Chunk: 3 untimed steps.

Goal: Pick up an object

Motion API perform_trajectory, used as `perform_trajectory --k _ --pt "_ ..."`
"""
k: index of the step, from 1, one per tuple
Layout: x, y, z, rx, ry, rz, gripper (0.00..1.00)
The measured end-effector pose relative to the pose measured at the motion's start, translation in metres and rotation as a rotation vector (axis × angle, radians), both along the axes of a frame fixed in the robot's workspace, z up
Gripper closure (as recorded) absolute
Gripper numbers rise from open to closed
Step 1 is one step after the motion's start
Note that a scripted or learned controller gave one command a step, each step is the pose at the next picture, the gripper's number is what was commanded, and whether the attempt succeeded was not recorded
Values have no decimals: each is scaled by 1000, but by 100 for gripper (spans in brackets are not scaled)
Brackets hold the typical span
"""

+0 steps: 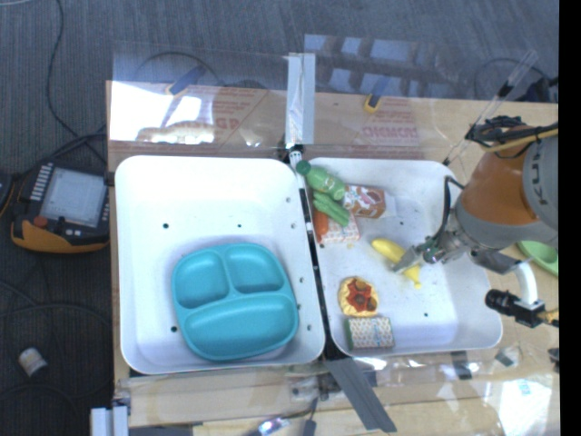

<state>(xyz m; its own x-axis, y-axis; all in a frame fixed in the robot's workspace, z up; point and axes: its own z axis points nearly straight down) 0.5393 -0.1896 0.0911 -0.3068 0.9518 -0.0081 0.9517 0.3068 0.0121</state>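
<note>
Near, right bin: a patterned small box and a round pizza toy lie by its front left corner.
Near, left bin: a blue divided plate.
Middle: the tool hangs low just beside the yellow banana toy; whether its parts are apart or together, one cannot tell.
Far: green vegetable toys and a red snack packet.
Advice: it should probably center over the banana, descend straight, and close across its narrow side.

Dark grey carpet floor with loose cables surrounds a wooden tabletop; a handheld control pendant lies left.
</note>
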Motion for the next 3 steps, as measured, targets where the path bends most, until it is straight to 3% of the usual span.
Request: perform_trajectory --k 1,2,3 --pt "-50 -1 0 7 -5 -401 100" --pt "-51 4 0 -4 -7 -300 100" --pt "-43 92 165 3 16 -225 100"
